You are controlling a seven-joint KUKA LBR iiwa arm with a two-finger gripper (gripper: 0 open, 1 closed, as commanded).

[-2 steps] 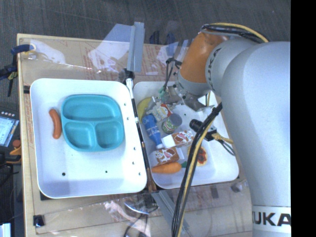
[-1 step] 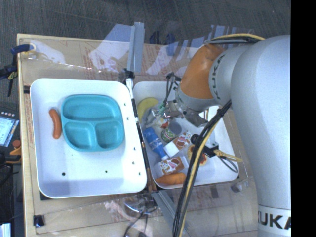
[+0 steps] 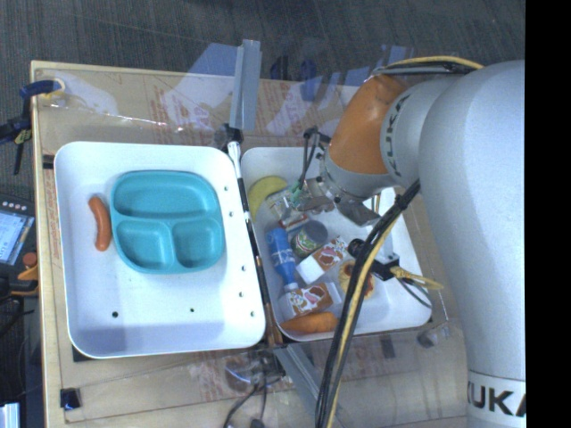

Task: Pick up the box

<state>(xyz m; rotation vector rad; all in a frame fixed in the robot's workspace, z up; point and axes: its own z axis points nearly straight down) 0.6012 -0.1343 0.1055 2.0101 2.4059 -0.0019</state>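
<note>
Near you: carrot (image 3: 308,323) at right bin (image 3: 406,315) front | box (image 3: 327,256) mid-bin, beside can (image 3: 310,238) | end effector (image 3: 302,197) above, just behind; you cannot tell its grip | left bin (image 3: 80,301): teal tray (image 3: 168,218), sausage (image 3: 101,222)

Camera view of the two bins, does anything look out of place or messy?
The hot dog lies loose in the left bin, beside the teal tray rather than in a compartment. The right bin holds items jumbled together.

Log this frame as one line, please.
phase: reaching | tool: over right bin, above cluttered items | box: lying in right bin, not held | left bin: teal tray, sausage
</note>
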